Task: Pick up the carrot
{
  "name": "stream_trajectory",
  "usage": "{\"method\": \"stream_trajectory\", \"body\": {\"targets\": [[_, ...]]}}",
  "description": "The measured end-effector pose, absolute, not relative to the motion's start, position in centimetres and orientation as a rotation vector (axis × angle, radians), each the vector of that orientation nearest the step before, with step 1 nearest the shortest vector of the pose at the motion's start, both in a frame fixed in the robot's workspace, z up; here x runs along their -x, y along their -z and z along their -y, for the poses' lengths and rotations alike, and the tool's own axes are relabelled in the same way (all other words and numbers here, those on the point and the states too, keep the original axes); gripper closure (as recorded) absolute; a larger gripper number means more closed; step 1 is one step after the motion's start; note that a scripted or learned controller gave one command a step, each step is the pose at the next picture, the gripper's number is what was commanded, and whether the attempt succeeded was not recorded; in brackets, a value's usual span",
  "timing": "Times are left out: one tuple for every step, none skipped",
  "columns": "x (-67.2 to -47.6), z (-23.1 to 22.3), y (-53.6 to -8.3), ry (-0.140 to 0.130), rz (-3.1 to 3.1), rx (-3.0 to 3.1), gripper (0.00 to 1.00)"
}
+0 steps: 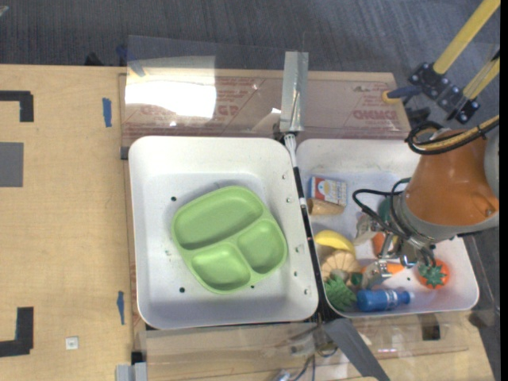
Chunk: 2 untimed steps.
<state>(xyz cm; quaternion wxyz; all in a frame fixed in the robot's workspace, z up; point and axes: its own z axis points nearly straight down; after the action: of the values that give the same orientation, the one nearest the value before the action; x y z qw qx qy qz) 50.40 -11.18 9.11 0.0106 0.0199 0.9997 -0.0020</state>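
— Was there any writing you could read?

— Hardly. The clear panel (333, 105) standing behind the two bins carried red lettering in two places, one patch near its left half and one near its right. It appeared upside down and too blurred to spell out.

— Anything inside the bins?

— A small carton (328, 190) in the right bin (468, 292) had a printed red and blue front, but its words were too small to read. The blue bottle (383, 299) showed no legible label either.

— Numbers or signs on the desk (59, 213)?

— None I could read.
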Motion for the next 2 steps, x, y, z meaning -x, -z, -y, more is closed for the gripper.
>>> {"method": "stream_trajectory", "body": {"targets": [[-49.7,12.6,-9.1,-0.003,-3.099,-0.375,0.0],[-48.4,13.1,-9.1,0.001,-3.005,-0.859,0.0]]}}
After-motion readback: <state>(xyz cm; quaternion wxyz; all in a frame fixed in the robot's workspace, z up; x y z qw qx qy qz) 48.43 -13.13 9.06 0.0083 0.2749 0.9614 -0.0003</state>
